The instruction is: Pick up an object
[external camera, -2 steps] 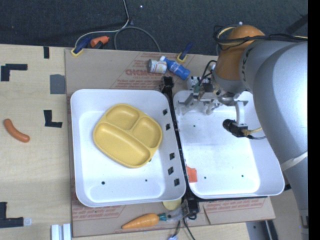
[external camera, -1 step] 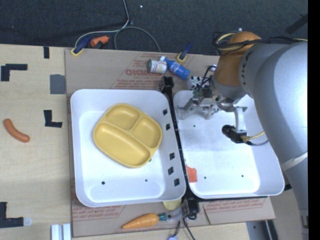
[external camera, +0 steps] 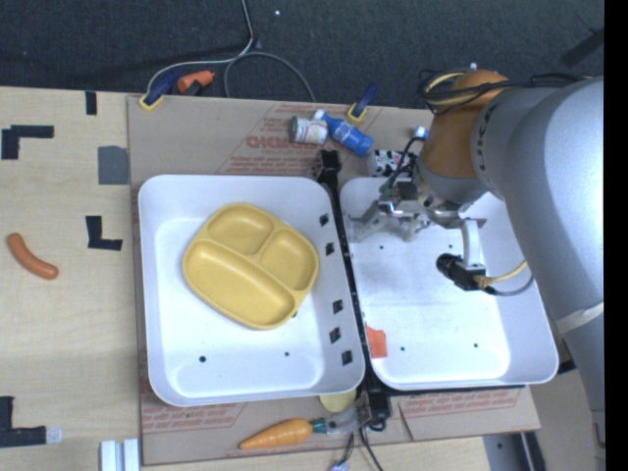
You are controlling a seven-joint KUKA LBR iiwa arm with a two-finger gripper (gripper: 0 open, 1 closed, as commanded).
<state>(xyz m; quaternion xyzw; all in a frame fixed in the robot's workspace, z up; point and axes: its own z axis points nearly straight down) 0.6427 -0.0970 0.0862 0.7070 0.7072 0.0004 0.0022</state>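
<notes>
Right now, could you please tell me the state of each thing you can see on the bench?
Yellow three-compartment plastic plate: lying flat in the left white bin, upright.
Orange toy carrot: lying outside, below the left bin.
Orange toy sausage: lying on the wooden bench, left.
Blue-and-white bottle: lying on its side above the bins.
Gripper: low over the right white bin, nothing visibly held.

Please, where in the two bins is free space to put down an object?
Left bin: bare strip along its near edge, below the yellow plate. Right bin: bare middle and near part. Crowded: its far part, under the claw and arm.
</notes>
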